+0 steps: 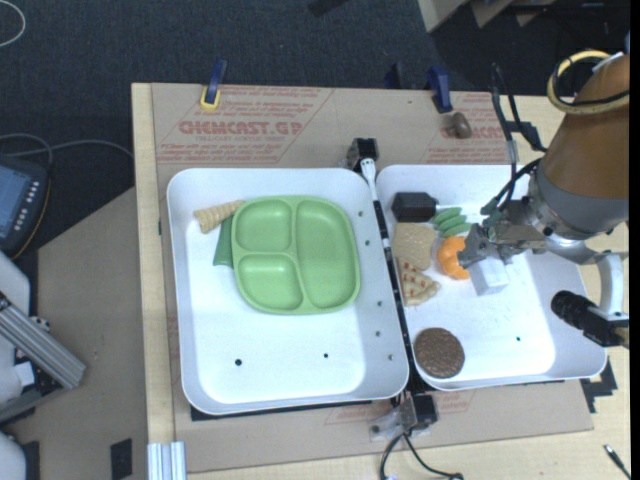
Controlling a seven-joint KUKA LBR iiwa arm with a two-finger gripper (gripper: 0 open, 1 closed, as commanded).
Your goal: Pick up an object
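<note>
Gripper point(487, 258) low in the right white bin point(530, 353), just right of the small round orange fruit point(452, 259)

The fruit lies to the tool's left, touching or nearly so; whether the jaws are wide or closed I cannot tell. Right bin: one fruit, one black block point(413, 206), one brown disc point(438, 352). Left bin: one green divided plate point(296, 253)

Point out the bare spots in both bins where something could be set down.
Left bin: bare floor in front of the green divided plate. Right bin: open floor right of the brown round cookie. Crowded: its left side around the orange, under the gripper.
</note>
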